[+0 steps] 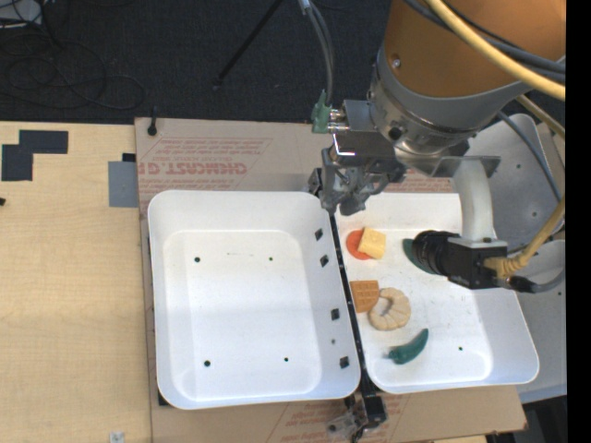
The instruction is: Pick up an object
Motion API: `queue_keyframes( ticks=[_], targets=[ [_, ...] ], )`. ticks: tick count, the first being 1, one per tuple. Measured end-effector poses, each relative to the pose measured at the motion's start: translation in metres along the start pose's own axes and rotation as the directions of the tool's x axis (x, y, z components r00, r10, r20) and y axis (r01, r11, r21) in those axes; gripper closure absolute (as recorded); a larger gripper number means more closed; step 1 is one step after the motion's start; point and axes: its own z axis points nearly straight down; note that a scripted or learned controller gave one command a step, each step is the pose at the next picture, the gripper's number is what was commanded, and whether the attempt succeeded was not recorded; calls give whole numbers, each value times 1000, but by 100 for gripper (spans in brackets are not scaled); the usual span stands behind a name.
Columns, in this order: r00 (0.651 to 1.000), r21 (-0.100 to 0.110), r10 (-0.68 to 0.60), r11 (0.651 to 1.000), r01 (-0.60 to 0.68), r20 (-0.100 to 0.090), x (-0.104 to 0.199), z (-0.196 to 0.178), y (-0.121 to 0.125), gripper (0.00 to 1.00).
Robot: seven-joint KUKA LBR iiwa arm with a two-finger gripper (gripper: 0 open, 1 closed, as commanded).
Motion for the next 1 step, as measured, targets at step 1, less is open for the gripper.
queue_keyframes(
  ticks=[1],
  targets=[
    [1000, 8, -14, 1000, 14, 2, 72, 105, -2, 100]
  ],
)
